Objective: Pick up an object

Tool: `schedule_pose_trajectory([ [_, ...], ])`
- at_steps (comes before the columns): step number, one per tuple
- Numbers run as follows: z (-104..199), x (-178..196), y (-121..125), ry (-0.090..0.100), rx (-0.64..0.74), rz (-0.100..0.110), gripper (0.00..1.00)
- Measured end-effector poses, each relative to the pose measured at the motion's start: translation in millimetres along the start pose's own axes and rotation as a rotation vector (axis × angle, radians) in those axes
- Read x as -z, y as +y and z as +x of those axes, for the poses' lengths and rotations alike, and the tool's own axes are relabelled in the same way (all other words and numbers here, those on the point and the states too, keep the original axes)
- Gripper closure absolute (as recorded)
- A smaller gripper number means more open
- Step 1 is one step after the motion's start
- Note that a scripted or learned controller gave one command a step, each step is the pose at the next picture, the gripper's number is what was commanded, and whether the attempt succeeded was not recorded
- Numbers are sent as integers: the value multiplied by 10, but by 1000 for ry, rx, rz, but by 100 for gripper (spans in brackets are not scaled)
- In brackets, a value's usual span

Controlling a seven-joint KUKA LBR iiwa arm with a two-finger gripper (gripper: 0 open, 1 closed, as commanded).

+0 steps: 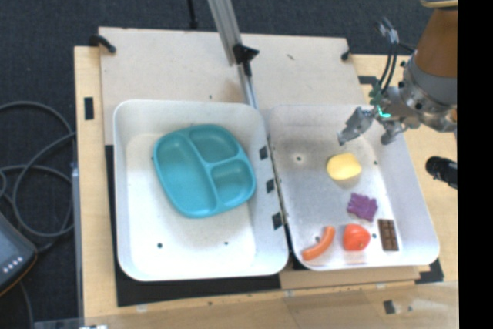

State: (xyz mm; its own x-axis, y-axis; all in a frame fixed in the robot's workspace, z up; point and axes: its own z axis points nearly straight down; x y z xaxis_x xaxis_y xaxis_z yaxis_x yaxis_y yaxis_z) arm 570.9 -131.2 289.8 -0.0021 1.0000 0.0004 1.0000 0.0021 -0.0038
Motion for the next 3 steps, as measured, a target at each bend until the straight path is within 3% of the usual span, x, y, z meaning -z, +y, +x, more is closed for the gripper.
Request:
schedule_pose_trajectory([
  [1, 1, 27, 7, -1, 0, -5, 0],
  [3, 65, -1073, 54, -1, -3, 1, 0],
])
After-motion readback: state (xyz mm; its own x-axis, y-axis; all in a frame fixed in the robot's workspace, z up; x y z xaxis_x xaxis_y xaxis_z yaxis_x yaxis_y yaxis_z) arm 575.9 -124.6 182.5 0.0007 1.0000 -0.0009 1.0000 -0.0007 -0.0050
